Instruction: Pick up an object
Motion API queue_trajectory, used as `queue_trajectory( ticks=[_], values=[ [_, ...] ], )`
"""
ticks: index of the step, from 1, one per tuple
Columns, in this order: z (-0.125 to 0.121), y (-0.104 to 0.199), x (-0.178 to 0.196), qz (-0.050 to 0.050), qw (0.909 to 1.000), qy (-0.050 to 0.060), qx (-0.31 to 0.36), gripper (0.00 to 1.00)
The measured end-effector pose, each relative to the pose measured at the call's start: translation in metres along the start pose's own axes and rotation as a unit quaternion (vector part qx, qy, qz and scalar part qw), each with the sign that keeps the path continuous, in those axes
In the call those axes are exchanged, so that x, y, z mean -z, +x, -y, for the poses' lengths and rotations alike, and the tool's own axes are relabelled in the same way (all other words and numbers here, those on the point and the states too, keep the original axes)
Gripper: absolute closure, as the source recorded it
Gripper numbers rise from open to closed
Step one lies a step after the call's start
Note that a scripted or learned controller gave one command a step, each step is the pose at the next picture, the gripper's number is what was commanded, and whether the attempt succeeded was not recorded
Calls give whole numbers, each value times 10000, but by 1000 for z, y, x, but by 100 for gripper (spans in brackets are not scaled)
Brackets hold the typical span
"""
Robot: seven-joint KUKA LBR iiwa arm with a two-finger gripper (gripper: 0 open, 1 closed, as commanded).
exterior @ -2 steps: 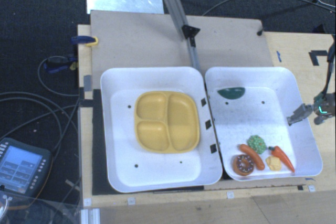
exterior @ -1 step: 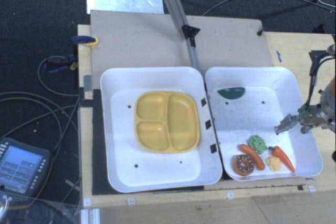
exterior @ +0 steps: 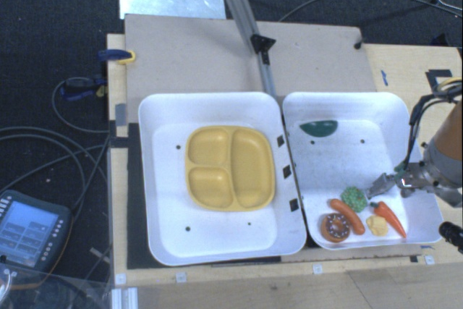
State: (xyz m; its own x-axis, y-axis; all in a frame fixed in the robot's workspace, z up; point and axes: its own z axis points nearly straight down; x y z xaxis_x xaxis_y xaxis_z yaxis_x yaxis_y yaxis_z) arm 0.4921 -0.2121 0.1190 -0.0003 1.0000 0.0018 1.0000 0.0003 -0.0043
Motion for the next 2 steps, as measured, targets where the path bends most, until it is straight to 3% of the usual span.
queue_trajectory(
  ticks=[1,2],
  values=[
    [0,0,-30,4,10000,-12,1,0],
    [-2,-1,-18,15,10000,-39,-2,100]
  ],
)
